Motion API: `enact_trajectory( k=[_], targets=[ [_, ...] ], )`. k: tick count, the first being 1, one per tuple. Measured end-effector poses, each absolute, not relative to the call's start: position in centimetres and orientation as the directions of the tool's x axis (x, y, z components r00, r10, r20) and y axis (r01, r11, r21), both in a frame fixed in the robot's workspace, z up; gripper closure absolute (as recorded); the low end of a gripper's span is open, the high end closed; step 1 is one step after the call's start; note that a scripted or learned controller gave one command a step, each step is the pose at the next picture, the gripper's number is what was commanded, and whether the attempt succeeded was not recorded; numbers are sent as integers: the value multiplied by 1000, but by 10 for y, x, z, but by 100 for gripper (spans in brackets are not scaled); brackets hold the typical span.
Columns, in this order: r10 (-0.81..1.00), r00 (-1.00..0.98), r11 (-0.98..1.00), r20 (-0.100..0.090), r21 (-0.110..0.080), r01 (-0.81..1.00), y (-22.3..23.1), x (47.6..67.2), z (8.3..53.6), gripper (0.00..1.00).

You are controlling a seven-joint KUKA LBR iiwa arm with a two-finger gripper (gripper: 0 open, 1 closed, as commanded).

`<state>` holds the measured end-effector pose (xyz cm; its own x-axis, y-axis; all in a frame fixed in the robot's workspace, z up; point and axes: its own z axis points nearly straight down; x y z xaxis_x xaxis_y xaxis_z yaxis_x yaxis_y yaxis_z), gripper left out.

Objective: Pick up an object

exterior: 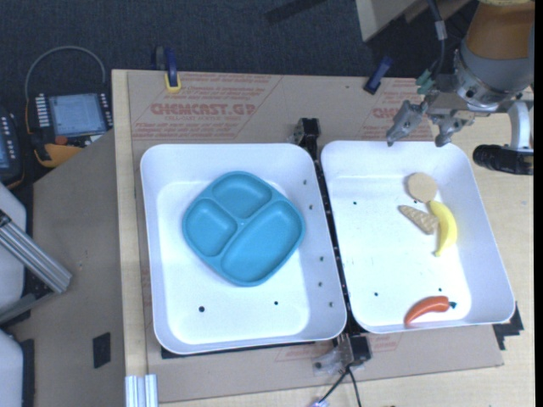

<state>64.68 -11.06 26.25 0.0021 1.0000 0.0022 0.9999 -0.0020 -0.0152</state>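
Nearest the camera, a red chili pepper (pixel 427 309) is seen lying at the near edge of the right bin (pixel 373 253), well apart from the other items. Beyond the pepper, toward the bin's far right side, a yellow banana (pixel 443 226) is noted, with a tan cracker-like piece (pixel 418 219) touching its left flank and a round beige biscuit (pixel 421 186) just beyond its upper end. The claw (pixel 421 133) is held above the far rim of the right bin, beyond the biscuit; its two fingers are seen spread apart, and nothing is held between them. No object has yet been lifted, so the approach stage is judged to be in hand. For a sound grasp, the claw would best be brought down over a single item, with the fingers set across its narrow width; the crowded banana group is judged liable to a fouled or double grasp, whereas the pepper lies isolated. The banana appears smooth, curved and slender; the pepper is small, glossy and tapered, with a dark stem. A blue divided plate (pixel 243 227) is recorded in the left bin (pixel 170 295), left of the pepper.
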Motion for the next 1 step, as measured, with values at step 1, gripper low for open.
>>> enact_trajectory(
  k=[1],
  targets=[
    [1000,0,0,1,-2,1000,-110,649,270,0]
  ],
)
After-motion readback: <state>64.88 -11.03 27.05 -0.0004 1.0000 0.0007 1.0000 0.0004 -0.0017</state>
